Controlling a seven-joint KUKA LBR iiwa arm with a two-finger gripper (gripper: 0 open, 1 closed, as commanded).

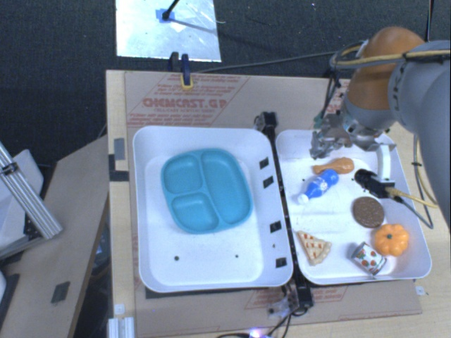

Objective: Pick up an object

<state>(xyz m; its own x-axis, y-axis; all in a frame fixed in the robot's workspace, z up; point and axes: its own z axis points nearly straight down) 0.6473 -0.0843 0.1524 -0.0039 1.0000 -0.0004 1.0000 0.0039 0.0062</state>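
Gripper [325, 145] state can't tell, hovering above chicken drumstick [335, 165]; probably light rigid slick plastic, so grab across thick meaty end.

A light blue plastic tray with three compartments [206, 189] lay in the middle of the shallow white left-hand bin [151, 259]. Beyond that tray, on the far edge of the brown board printed with red lettering [211, 97], stood a small clamp with a yellow and blue grip [184, 70]. Farther back still, a shiny silver sheet [168, 20] lay flat on the dark floor. Off to the tray's left, an aluminium rail [25, 192] ran at a slant.
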